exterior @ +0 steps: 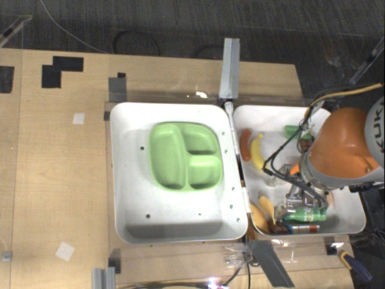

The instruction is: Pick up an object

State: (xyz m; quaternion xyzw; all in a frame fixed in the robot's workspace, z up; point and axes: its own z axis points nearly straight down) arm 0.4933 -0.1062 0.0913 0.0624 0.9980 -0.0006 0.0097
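a: near edge of the right bin (355, 224) first. gripper (302, 208) is low over a green marker-like object (307, 217) lying along the front wall, with a brown-orange piece (260, 214) just beside it to the left

b: fingers?

a: cannot tell, cables and wrist hardware blur them. nothing visibly clamped, so i judge the pick not done; descent looks about complete, closing and lifting remain

b: further back?

a: a yellow banana (257, 151) touching a red sausage-shaped toy (245, 144) by the divider, a small green item (293, 129) behind. left bin (129, 161) carries a green divided tray (184, 155), all on the wooden desk (54, 179)
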